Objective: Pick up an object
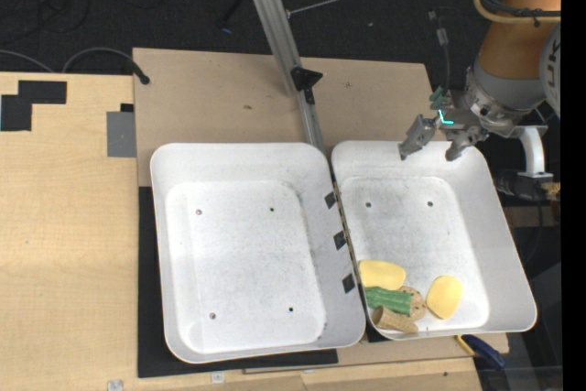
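Observation:
My gripper (pixel 431 147) hangs over the far edge of the right bin (pixel 485 197), its two fingers spread open with nothing between them. In the near corner of that bin lie a yellow oblong piece (pixel 382 274), a round yellow piece (pixel 445 296), a green piece (pixel 387 298) and a tan piece (pixel 399 319), bunched together. They sit well below the gripper in the view, toward the front rim.
The left bin (pixel 183 169) sits beside the right one, with black clips (pixel 338 240) along the shared rim. A slanted metal rail (pixel 279 32) rises behind the bins. The grey and orange arm (pixel 517 41) occupies the upper right.

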Robot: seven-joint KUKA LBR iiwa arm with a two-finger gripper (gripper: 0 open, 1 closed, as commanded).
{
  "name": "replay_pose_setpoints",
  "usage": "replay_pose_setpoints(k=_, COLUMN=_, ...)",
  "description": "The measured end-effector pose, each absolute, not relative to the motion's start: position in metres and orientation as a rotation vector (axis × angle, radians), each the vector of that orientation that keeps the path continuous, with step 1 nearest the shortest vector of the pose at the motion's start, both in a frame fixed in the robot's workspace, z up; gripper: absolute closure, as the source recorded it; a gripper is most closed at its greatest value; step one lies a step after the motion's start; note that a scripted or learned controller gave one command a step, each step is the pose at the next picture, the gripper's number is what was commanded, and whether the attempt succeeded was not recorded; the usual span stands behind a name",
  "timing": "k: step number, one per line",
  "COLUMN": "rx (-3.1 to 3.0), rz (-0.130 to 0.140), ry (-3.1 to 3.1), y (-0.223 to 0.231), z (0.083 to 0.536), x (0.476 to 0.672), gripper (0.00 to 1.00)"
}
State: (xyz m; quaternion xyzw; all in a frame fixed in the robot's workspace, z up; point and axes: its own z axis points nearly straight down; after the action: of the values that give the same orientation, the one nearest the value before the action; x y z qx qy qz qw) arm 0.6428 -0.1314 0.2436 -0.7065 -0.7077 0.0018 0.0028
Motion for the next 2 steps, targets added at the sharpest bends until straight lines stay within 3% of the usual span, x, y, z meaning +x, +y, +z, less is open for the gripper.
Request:
replay_pose_setpoints(k=1, rx=-2.216, rz=0.003, ry=-2.224, y=-0.131, z=0.246, x=0.644, gripper=0.00)
replay_pose_setpoints(k=2, rx=-2.216, rz=0.008, ry=-2.217, y=-0.136, z=0.183, x=0.642, gripper=0.00)
